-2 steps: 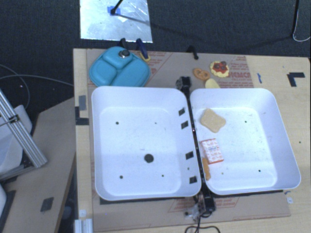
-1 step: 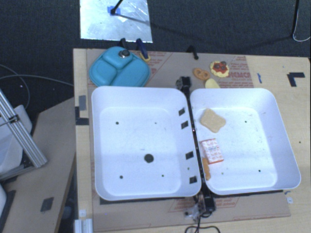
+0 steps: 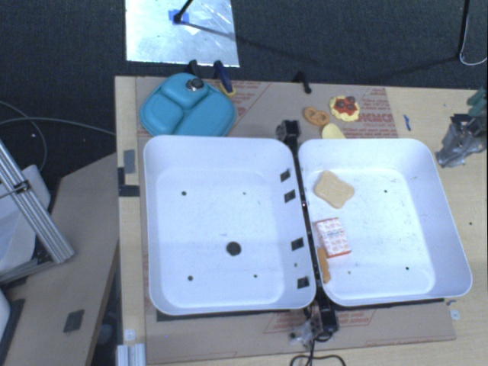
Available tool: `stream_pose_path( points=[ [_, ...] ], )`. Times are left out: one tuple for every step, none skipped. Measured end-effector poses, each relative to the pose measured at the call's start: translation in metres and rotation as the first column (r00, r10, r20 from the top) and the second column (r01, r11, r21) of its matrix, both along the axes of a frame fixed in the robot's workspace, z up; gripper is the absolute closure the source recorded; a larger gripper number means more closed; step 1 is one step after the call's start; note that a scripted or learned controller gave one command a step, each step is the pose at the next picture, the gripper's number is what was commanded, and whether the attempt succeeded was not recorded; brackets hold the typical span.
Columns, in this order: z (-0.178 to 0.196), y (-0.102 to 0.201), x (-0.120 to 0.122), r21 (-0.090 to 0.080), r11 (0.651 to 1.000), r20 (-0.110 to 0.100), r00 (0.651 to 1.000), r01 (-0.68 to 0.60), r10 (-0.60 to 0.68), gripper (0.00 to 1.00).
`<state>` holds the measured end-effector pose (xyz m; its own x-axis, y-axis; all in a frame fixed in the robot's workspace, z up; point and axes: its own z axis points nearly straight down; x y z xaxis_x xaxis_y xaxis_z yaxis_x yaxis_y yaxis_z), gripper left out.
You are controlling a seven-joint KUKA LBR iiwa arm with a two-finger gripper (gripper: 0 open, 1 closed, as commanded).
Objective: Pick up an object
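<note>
1. The brown table point(image 3: 252, 101) carries two white bins.
2. The right bin point(image 3: 427, 204) has a tan bread piece point(image 3: 334, 189) and a red-and-white packet point(image 3: 332, 237).
3. The tool point(image 3: 461, 139) is at the right edge; I cannot tell how it is set.

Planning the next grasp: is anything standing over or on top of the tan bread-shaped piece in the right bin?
Nothing visible does. The tan bread-shaped piece lies bare on the floor of the right white bin, apart from the red-and-white packet below it.
</note>
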<state>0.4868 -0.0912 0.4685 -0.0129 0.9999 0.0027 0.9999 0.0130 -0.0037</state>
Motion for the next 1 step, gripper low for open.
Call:
stream_pose_path(
  points=[
    [-0.0903, 0.0898, -0.0001, -0.001, 1.000, 0.000, 1.000, 0.002, -0.002, 1.00]
  ],
)
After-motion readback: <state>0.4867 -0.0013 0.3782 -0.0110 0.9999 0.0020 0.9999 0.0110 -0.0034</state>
